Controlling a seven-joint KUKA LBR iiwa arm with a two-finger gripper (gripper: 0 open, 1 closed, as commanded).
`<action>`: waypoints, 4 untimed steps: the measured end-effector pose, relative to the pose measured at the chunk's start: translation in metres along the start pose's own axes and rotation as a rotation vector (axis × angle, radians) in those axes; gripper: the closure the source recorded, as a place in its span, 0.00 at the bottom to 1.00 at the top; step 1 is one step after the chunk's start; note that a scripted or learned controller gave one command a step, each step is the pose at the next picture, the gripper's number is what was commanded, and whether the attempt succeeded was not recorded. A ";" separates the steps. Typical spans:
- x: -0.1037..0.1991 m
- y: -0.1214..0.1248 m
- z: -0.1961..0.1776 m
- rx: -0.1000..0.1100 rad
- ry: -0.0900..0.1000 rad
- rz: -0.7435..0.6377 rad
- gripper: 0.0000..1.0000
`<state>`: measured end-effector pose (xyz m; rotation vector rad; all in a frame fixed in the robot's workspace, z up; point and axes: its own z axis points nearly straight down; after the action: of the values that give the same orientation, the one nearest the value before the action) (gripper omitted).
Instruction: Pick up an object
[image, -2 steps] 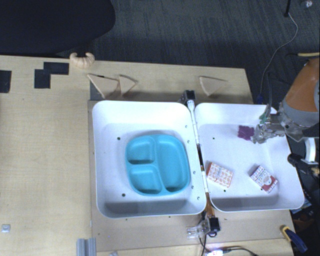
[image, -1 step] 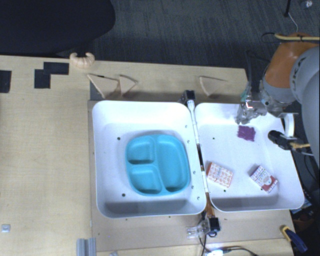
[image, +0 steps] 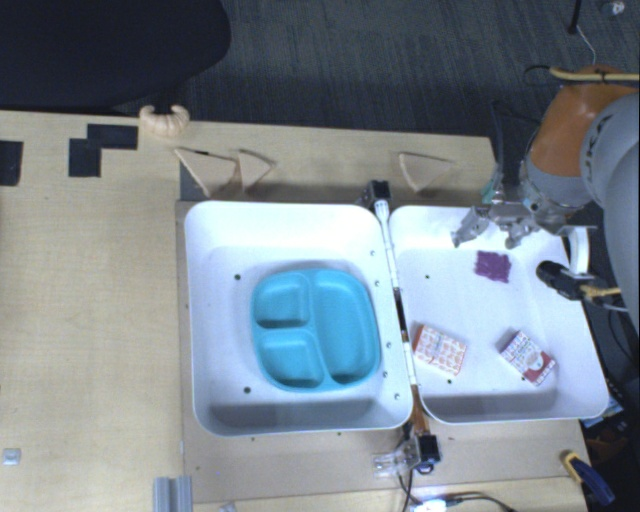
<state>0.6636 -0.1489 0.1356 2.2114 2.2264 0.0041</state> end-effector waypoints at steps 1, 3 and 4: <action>0.036 -0.049 0.049 -0.001 0.000 0.004 0.00; 0.018 -0.171 0.044 -0.017 -0.008 0.008 0.00; 0.019 -0.170 0.035 -0.019 -0.006 0.007 1.00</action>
<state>0.4937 -0.1310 0.1001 2.2067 2.2065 0.0181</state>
